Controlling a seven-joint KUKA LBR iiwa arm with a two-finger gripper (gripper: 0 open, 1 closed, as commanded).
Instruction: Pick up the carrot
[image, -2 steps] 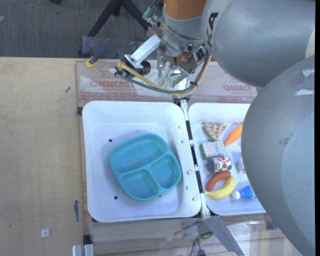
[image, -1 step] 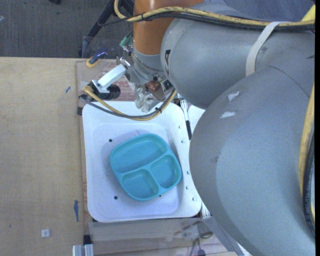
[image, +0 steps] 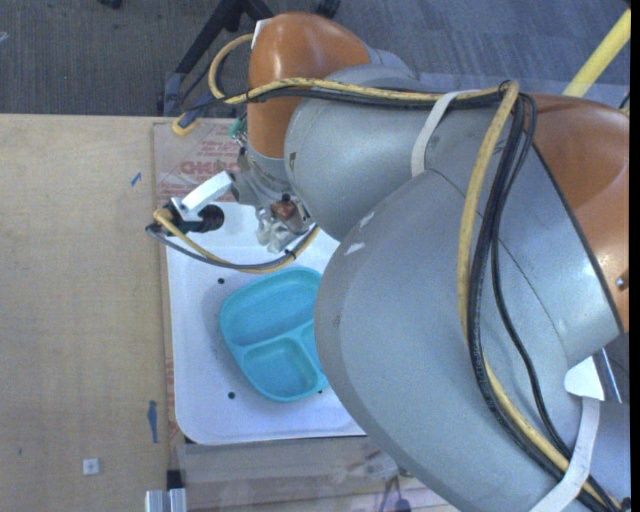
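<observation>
I see the arm (image: 450, 260) covering most of the right side, its wrist over the far end of the white bin (image: 200, 400). Claw (image: 272, 228) sits just above the bin floor at the far edge; can't tell its state from here. A blue divided tray (image: 270, 335) lies mid-bin, just near of the claw. Can't make out the carrot. Desk (image: 70, 300) to the left.

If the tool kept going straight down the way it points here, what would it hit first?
Most likely the bare white floor of the bin, just beyond the blue divided tray. The tool hangs near the tray's far edge, though depth is hard to judge from this angle.
</observation>
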